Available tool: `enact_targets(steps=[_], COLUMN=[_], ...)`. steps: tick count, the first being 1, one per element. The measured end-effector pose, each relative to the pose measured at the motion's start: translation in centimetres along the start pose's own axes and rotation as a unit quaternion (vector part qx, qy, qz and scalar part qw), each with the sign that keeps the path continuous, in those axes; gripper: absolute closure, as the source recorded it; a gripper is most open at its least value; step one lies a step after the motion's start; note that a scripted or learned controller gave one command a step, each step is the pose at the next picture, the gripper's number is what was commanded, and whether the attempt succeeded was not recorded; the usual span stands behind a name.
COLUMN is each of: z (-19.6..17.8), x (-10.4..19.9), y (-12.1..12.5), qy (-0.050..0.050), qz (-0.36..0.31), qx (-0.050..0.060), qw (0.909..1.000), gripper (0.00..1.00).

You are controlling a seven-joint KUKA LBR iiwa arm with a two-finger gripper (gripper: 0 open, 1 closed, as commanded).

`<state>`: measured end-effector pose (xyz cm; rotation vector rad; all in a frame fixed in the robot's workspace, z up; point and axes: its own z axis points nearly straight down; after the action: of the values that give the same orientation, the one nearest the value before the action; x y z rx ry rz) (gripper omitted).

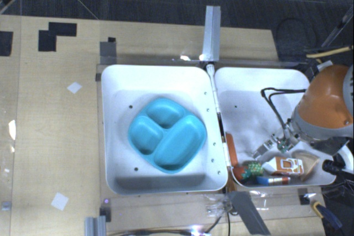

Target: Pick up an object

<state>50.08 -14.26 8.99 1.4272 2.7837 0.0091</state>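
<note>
Tool (275,143) low in right bin (249,91), grip state can't tell, just above white carton (287,164) w/ marker (272,179) & green item (253,168) at front wall, blue divided plate (167,134) in left bin (119,119), on desk (50,135)

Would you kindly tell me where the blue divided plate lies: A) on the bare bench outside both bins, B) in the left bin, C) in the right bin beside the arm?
B: the blue divided plate rests inside the left bin, away from the arm.
</note>
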Motion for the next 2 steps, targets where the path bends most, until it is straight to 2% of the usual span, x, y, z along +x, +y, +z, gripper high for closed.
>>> enact_targets(steps=[1, 2], z=[-1.2, -7.2], x=[-10.3, -2.7], y=[6.3, -0.4], qy=[0.001, 0.002], qz=[-0.008, 0.093], qx=[0.003, 0.004], qw=[1.0000, 0.9957], gripper=[0.00, 0.00])
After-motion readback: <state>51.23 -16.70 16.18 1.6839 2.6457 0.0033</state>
